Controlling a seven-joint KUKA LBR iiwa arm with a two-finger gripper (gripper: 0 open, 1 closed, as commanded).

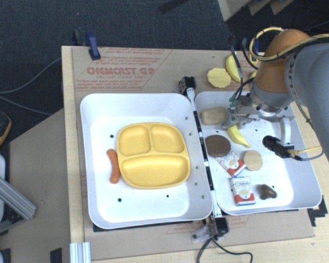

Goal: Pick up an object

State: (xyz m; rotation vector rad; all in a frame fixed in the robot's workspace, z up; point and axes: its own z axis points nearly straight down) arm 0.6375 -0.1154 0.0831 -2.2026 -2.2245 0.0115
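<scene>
Toward the upper right of the frame, the grey arm with its orange band reaches down into the right-hand bin, and the gripper sits low over the bin's upper left part, just above a small yellow banana-shaped piece and beside a tan bread-like piece. Whether the fingers are open or closed I cannot tell; the wrist and its metal fittings hide them, and nothing can be seen clamped between them. The banana piece looks like the likeliest target, lying on the bin floor right under the tool, so the step in hand is judged to be the final descent and close. To do it well, the tool should centre over the piece's narrow width, across its curve and not along it, and go down close to the floor before closing, since a low, rounded piece slips out of a shallow pinch. The bread piece is near enough that a finger could land on it or shove it, so a line that keeps both fingers clear of it is safer. Lower in the same bin lie a dark brown round disc, a red-and-white packet, a tan round piece, a small carton and a dark brown lump, all well clear of the tool. The left bin holds a yellow divided plate with an orange sausage beside it, and 2 yellow items rest on the table above the right bin.
</scene>
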